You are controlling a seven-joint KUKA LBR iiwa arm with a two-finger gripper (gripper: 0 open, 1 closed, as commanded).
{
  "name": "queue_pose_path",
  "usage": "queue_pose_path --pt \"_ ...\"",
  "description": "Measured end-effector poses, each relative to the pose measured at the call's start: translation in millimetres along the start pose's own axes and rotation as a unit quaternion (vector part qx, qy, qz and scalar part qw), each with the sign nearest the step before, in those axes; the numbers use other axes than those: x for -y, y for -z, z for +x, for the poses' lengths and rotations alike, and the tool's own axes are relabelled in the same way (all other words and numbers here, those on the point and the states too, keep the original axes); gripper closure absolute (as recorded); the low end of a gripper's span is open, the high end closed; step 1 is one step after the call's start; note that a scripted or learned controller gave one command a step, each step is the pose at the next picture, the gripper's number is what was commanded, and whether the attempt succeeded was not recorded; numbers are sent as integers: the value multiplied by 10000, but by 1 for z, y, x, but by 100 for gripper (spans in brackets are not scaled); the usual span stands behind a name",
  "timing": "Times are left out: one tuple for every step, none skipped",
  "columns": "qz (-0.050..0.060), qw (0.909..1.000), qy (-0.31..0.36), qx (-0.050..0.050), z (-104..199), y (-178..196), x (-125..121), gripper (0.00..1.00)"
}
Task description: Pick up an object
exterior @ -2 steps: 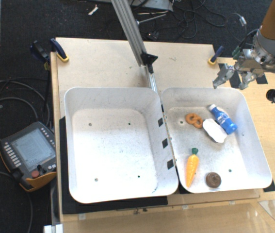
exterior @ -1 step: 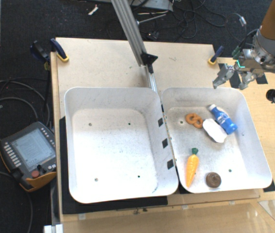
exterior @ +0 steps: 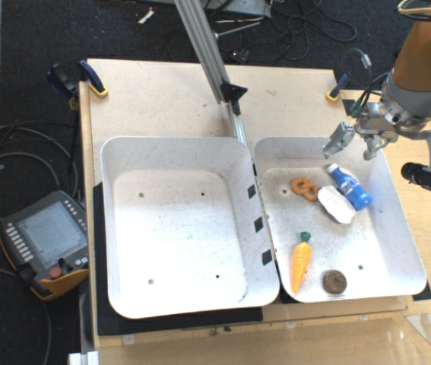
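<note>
At the far left of the frame a teach pendant (exterior: 44, 238) is lying on the floor beside the surface (exterior: 169, 97). The left bin (exterior: 116, 158) is sitting in the lower middle of the frame, and it offers nothing to aim for.

The candidates are all lying in the right bin (exterior: 401, 261). A toy carrot (exterior: 300, 261) is lying near the bin's lower left, with a brown round piece (exterior: 334, 281) just beside it to the right. Higher up, a small pretzel-shaped piece (exterior: 303, 188) is lying near a white oblong object (exterior: 335, 204), which is touching a blue bottle (exterior: 350, 186) along its upper right side.

The gripper (exterior: 355, 144) is hovering at the upper right of the frame, above the bin's top edge, its fingers (exterior: 337, 141) spread apart and holding nothing. The bottle is the nearest target, just below it. To do this well, the arm should be turning the wrist so the fingers are straddling the bottle across its narrow width, descending on the end away from the white object so one finger is not landing on it, and closing only once low enough.
</note>
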State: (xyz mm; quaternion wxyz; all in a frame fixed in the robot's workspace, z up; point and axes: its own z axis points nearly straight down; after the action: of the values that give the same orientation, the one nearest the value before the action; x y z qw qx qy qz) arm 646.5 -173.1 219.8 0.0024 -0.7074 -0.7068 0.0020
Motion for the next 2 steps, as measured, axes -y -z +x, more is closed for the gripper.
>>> queue_pose_path --pt "-1 10000 4 -2 5 -51 10 0" --pt "-4 10000 -2 0 -4 -102 12 0"
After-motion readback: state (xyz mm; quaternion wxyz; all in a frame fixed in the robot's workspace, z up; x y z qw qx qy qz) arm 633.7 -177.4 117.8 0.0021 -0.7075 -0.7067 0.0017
